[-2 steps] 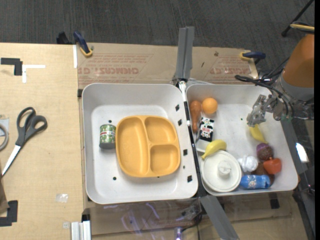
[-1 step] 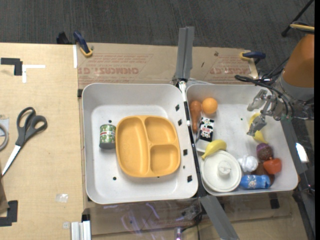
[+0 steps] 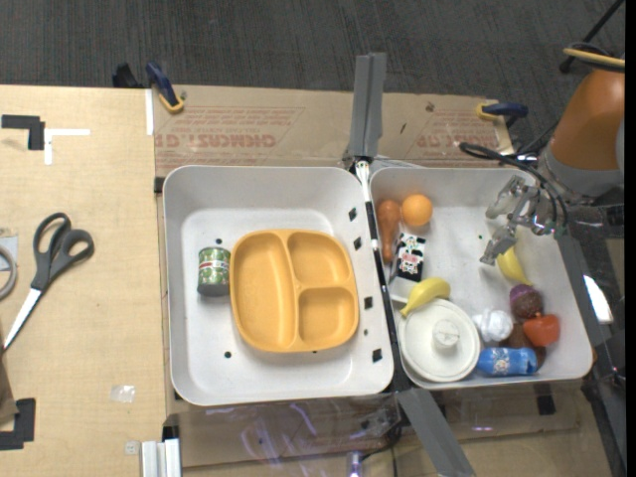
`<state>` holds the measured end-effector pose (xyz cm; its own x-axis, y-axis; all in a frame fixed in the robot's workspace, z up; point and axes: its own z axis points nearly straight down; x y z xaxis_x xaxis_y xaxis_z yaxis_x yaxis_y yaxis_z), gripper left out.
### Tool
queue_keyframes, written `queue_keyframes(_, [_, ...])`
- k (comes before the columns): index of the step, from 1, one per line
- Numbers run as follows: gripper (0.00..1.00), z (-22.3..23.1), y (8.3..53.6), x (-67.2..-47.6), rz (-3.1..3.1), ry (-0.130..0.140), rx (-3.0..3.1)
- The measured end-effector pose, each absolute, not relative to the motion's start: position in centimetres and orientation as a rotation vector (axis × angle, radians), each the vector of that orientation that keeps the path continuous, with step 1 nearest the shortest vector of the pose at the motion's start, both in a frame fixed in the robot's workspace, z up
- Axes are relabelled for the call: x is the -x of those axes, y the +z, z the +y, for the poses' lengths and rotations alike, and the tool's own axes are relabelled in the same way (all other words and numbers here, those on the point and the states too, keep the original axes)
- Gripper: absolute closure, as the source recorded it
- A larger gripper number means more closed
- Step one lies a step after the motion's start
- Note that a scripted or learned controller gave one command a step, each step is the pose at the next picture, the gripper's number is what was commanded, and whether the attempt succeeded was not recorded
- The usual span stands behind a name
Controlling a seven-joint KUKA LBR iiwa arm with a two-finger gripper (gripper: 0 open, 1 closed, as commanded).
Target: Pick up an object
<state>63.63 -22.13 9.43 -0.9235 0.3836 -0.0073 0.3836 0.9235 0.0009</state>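
step: reach, nothing gripped | tool [image 3: 505,229] over right bin [image 3: 576,366], fingers spread and empty | nearest target: small yellow banana piece [image 3: 511,264] just beside fingertip, near bin's right wall | next: centre over it, descend, clamp without pushing it against purple fruit [image 3: 526,298]

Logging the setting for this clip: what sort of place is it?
Probably a robotics lab bench for grasping trials: two white bins clamped to a wooden bench, toy food like a banana, and scissors left beside them.
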Motion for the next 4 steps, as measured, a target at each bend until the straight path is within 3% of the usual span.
queue_keyframes(1, [1.00,-22.1,10.6,-63.8,3.068,-0.005,-0.607])
queue_keyframes(2, [1.00,-15.8,21.8,-63.0,3.047,0.000,-0.744])
queue_keyframes(3, [0.00,-15.8,21.8,-62.9,3.047,-0.001,-0.744])
queue_keyframes(4, [0.00,-20.9,9.3,-61.1,3.024,-0.002,-0.834])
